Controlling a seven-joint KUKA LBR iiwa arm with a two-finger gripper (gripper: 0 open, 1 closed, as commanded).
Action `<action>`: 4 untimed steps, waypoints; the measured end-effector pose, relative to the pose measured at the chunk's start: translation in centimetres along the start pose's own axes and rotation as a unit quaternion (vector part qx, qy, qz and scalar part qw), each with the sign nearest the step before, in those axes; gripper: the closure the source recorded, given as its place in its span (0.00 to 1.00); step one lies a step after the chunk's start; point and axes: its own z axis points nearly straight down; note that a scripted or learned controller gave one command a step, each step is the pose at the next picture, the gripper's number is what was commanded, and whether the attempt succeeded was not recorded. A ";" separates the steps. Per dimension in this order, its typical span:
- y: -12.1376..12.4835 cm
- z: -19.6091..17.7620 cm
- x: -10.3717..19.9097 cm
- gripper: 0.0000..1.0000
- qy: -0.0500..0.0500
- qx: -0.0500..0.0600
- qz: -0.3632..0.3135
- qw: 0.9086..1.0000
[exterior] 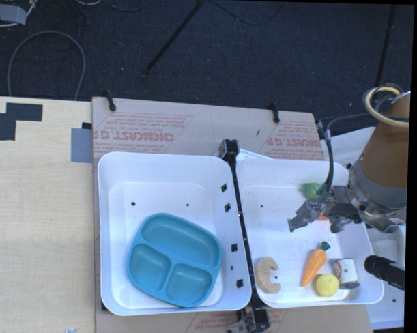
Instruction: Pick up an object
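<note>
My gripper [320, 221] hangs over the right bin [276, 192], near its right side, with its two dark fingers spread apart and open. A small orange-red spot shows between the fingers; I cannot tell what it is. A green object [313, 190] lies just behind the gripper. In front of it lies a toy carrot [314, 266], and a yellow ball [326, 285] sits beside a small white can [347, 273]. A beige curved piece [267, 275] rests near the bin's front left.
The left bin [119, 193] holds a blue divided plate [174, 259]. A black divider [234, 218] runs between the bins. A grey cable [328, 160] loops from the arm over the right bin's back corner.
</note>
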 end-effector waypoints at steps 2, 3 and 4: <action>0.3 6.0 -0.3 0.00 0.000 0.000 0.000 1.000; 0.6 12.2 -0.8 0.00 0.000 0.000 0.000 1.000; 0.7 16.6 -0.9 0.00 0.000 -0.001 0.000 1.000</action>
